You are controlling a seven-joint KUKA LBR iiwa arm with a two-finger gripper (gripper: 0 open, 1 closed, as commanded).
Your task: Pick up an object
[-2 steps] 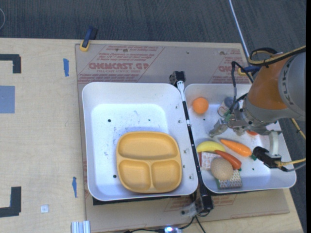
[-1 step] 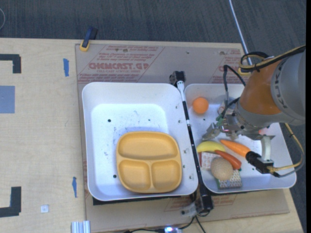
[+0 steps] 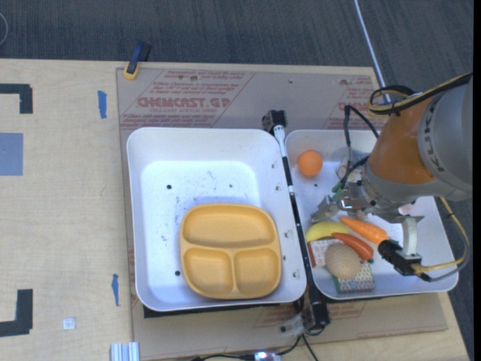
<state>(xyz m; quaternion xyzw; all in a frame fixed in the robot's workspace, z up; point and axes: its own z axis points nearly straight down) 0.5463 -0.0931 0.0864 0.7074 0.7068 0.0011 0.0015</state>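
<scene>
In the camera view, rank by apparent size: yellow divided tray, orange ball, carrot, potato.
1. Yellow divided tray, by far the largest.
2. Carrot and potato: too close to rank; the carrot is longer, the potato rounder.
3. Orange ball, smallest.

A divided tray (image 3: 229,258) lies in the left bin (image 3: 143,201); a ball (image 3: 310,162) and carrot (image 3: 362,228) lie in the right bin (image 3: 443,280).
</scene>
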